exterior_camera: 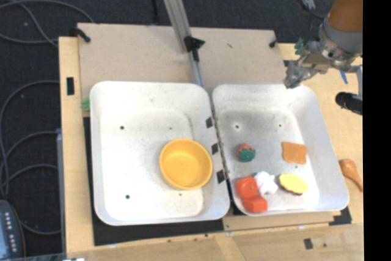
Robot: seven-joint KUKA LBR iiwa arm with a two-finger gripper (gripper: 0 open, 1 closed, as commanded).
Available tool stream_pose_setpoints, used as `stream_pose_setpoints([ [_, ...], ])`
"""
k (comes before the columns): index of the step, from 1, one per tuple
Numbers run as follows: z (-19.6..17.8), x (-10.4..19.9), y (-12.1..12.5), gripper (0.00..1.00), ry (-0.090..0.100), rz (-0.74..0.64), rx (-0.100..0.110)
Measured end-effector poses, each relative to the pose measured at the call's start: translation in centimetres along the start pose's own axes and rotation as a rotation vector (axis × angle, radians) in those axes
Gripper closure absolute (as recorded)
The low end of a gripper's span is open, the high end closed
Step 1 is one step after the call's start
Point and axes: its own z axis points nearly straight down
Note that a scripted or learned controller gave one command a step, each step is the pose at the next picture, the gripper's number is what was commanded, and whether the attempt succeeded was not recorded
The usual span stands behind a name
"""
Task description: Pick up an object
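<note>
You've got the gripper [295,79] parked at the right bin's [317,108] 1 o'clock corner, finger state unclear, nothing held, since the toys [263,183] cluster at 6 o'clock.

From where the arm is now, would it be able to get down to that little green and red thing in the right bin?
Probably yes. The gripper hovers over the right bin's far corner, and the green and red toy lies apart from its neighbours, uncovered.
</note>
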Motion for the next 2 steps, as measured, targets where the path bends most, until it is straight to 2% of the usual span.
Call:
stream_pose_setpoints([
  [2, 1.2, 9.7, -5.6, 1.00, 0.002, -0.003, 0.009],
])
